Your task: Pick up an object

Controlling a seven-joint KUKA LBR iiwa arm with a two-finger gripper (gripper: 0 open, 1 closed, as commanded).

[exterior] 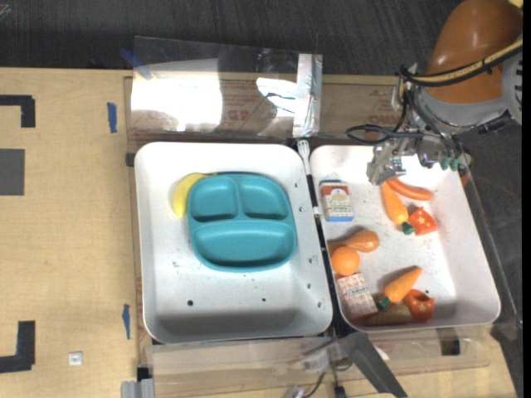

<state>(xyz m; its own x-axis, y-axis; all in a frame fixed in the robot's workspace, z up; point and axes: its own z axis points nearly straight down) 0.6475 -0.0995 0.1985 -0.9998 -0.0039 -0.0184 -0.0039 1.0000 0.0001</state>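
The gripper (388, 166) hovers just above an orange carrot (395, 202), whose long axis runs away from it; finger state unclear.

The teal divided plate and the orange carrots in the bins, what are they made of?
The teal plate looks like moulded plastic with a smooth matte finish: even colour, soft rounded dividers. The carrots appear to be toy plastic too, uniformly bright and slightly glossy, though the picture leaves that open.

Bright overhead light, glare on plastic sheet (220, 98)
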